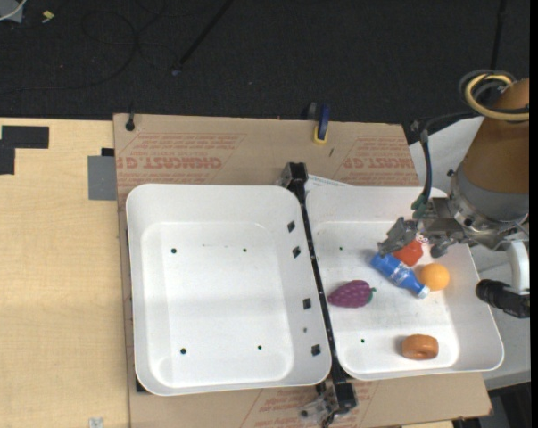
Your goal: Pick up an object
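Now tool point(411, 242) over blue bottle point(399, 274), right bin point(483, 357).

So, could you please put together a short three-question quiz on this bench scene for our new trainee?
1. True or false: the purple toy lies in the left bin.
2. Which thing lies nearest the gripper: A the blue bottle, B the brown ring, C the purple toy?
3. Name the colour of the ball beside the blue bottle.

Key: 1 false, it lies in the right bin; 2 A; 3 orange.
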Controlling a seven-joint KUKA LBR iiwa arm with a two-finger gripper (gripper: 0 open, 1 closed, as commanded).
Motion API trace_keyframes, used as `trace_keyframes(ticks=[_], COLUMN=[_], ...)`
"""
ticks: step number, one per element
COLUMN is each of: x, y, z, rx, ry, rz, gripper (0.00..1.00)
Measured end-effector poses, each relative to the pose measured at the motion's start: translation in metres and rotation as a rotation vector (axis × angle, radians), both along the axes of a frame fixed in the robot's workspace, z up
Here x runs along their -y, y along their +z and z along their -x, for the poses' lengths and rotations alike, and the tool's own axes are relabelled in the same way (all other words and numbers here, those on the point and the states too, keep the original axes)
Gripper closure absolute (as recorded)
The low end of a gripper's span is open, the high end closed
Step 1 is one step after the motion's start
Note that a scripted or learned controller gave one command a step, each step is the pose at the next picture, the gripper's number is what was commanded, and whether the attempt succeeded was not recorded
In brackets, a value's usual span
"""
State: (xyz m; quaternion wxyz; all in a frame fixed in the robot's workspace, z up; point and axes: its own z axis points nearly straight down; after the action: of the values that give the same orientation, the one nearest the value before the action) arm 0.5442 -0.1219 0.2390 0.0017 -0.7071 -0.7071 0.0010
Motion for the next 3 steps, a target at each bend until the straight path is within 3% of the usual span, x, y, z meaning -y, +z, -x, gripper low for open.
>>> trace_keyframes(ticks=[1, 2, 3], x=[0.03, 0.031, -0.045], y=[-0.132, -0.114, -0.154], z=[-0.031, -0.032, -0.089], rx=[-0.007, 0.002, 0.004], ry=[-0.001, -0.006, 0.008], rz=[0.0, 0.001, -0.002], gripper=[0.0, 1.0, 1.0])
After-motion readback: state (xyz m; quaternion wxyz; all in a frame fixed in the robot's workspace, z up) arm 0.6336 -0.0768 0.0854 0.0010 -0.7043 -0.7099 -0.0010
